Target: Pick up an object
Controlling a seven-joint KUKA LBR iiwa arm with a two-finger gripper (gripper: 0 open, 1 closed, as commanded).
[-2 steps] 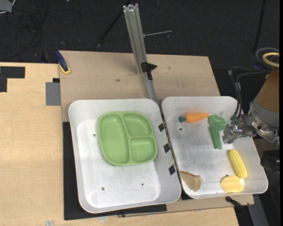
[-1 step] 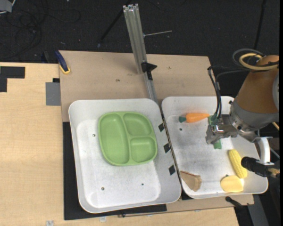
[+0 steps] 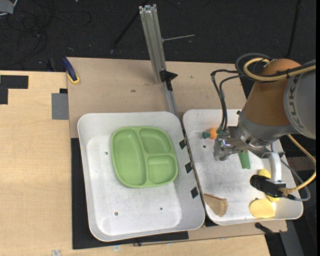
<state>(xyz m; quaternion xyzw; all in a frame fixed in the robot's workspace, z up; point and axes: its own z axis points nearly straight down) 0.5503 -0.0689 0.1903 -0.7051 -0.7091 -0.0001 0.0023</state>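
Over on the tabletop [image 3: 37,159], the left bin [image 3: 96,196] holds a green divided plate [image 3: 144,157] lying flat near its middle. The right bin [image 3: 224,180] holds a brown wedge-shaped piece [image 3: 217,203] at its near edge, a yellow object [image 3: 263,208] in the near right corner, a green stick [image 3: 245,159] and a small orange and green thing [image 3: 209,135]. The gripper [image 3: 222,149] hangs low over the right bin, beside the stick; whether it is spread or closed I cannot tell, as the arm's wrist blocks it.
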